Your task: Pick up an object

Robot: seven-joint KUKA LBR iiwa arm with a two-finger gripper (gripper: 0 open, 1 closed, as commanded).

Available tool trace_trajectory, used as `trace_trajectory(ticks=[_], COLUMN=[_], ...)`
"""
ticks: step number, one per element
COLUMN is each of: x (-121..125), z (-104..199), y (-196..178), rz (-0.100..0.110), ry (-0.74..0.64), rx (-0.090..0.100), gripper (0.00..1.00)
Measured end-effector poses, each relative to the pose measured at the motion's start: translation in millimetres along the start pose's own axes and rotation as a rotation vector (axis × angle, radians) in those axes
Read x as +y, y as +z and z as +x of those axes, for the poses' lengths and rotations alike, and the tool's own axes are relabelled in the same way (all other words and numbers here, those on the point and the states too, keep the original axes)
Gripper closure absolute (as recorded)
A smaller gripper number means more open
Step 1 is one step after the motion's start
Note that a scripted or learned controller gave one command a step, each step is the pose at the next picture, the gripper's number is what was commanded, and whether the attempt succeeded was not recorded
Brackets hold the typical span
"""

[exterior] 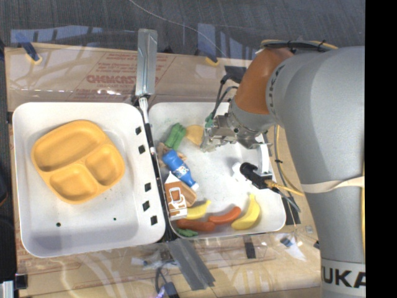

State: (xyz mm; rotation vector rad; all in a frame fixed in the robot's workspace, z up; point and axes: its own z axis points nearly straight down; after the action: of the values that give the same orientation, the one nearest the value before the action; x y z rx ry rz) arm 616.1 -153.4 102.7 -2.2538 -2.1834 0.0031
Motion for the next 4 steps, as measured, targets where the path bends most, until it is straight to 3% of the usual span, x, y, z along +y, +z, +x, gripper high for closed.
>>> trace_trajectory(ticks=[1, 2, 3, 4], x=[0, 41, 19, 20], z=[0, 36, 60, 60], y=[0, 9, 5, -5], rz=[0.001, -0.006, -0.001, 0.0], ry=[0.0, -0.075, -0.313, -0.315], rx=[0.0, -0.001, 0.0, -0.001], gripper=[0.0, 0.0, 0.0, 1.0])
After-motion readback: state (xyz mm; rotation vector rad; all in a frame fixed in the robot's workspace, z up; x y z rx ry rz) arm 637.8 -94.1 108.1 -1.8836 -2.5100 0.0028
